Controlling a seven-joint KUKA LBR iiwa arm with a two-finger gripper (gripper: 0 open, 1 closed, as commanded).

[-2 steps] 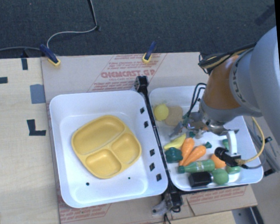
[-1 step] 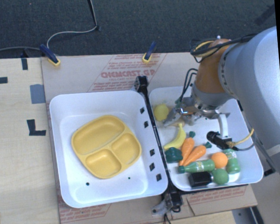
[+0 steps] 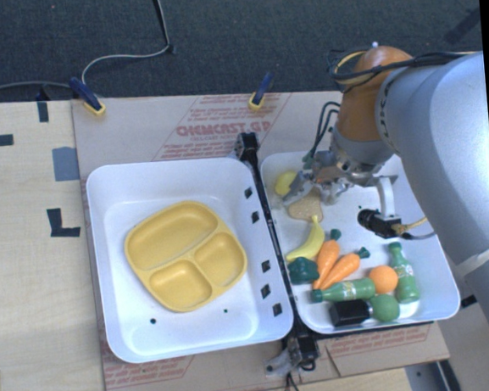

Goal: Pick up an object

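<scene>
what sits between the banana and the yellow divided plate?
In the camera view: bare white floor of the left bin, then the black divider where the two bins meet. No objects lie between the banana and the yellow plate.

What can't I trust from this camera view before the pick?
- Gripper: finger state unreadable, blurred against the clutter in the right bin.
- Tan item below it: identity unclear, partly covered.
- Black object: too small to identify, overlapped by the green bottle.
</scene>
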